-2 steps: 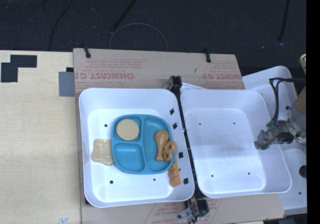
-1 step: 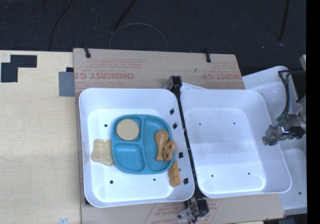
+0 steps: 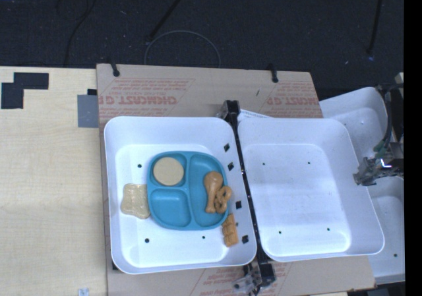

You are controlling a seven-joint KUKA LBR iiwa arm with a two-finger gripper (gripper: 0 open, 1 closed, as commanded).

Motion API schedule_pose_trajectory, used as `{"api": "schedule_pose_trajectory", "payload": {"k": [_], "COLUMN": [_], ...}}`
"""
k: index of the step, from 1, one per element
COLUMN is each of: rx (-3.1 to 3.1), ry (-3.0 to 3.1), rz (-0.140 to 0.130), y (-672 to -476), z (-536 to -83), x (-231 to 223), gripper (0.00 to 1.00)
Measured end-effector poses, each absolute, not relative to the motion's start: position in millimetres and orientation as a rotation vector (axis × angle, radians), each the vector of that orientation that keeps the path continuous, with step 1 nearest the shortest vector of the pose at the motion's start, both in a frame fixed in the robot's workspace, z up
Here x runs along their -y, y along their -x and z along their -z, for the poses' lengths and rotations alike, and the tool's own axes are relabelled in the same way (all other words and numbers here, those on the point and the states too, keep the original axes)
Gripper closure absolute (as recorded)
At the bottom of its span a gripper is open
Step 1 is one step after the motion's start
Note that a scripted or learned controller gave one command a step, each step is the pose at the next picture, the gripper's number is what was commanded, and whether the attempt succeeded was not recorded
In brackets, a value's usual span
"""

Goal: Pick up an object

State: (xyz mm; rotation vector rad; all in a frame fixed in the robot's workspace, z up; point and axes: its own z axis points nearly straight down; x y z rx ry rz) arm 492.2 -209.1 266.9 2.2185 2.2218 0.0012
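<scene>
Down by the left bin's (image 3: 125,248) front wall lies a small tan piece (image 3: 229,230), beside the blue tray (image 3: 173,212) holding a round biscuit (image 3: 167,171) and a pretzel-like piece (image 3: 217,192). Off right, the hand (image 3: 373,171) hovers beyond the right bin (image 3: 356,222), partly cut off, too blurred to tell its grip.

The arm comes in at the far right edge, low and mostly cut off. Its end effector (image 3: 370,173) hangs at mid-height, pointing left; the tip is too small and blurred to read.
</scene>
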Motion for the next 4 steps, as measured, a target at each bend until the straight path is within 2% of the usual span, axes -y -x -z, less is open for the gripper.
{"api": "schedule_pose_trajectory", "payload": {"k": [1, 2, 4], "rx": [-2.229, -2.23, -2.229], "ry": [-2.217, -2.22, -2.218], "rz": [-0.001, 0.002, 0.0], "y": [-511.1, -529.7, -578.0], "z": [-270, -253, -258], "x": [163, 110, 15], "gripper": [1.0, 1.0, 1.0]}}
